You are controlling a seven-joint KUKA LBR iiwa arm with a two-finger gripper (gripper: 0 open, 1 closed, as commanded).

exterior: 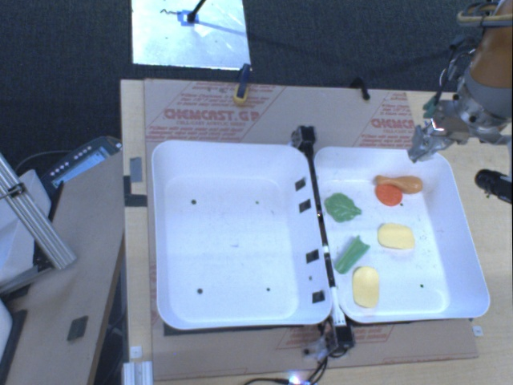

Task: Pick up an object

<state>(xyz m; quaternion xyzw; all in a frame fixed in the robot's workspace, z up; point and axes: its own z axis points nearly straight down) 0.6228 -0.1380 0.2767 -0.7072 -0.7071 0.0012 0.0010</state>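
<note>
The right bin [449,215] holds several toy foods. An orange carrot-like piece [403,184] lies beside a red round piece [389,195] near the far side. A green leaf [342,208] and a green pod [352,253] lie toward the bin's left wall. Two pale yellow pieces rest nearer the front, one [396,237] to the right and one [365,285] lower down. My gripper [422,149] hangs over the far rim of the right bin, above and to the right of the carrot piece. Nothing shows between its tips.
The left bin [232,231] sits next to the right one, with black clips [309,207] along their shared wall. A cardboard sheet [208,111] lies beneath both. A shiny metal plate [190,22] lies at the back left, and a slanted rail [28,215] stands at the far left.
</note>
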